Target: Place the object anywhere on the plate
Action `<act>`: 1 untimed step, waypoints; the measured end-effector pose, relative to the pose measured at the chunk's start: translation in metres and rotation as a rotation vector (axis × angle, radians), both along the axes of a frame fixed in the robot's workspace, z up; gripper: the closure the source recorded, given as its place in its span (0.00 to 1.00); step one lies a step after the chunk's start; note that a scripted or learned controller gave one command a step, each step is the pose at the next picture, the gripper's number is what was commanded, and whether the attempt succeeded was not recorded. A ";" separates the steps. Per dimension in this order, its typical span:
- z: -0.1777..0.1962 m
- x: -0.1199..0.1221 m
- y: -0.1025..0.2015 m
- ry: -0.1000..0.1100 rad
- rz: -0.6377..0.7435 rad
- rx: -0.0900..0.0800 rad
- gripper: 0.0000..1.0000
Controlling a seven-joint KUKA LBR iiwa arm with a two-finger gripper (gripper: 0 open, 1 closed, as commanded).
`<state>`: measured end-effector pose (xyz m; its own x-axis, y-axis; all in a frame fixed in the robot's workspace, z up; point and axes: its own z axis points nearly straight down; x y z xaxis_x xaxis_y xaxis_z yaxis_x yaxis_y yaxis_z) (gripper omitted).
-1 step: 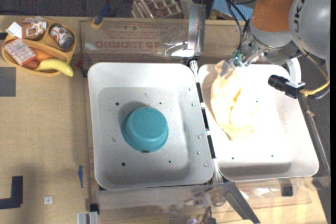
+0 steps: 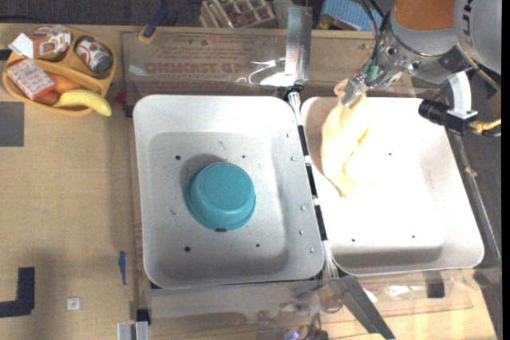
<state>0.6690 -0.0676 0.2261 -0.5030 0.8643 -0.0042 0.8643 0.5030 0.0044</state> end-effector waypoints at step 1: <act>-0.009 -0.024 0.046 0.004 0.398 0.000 1.00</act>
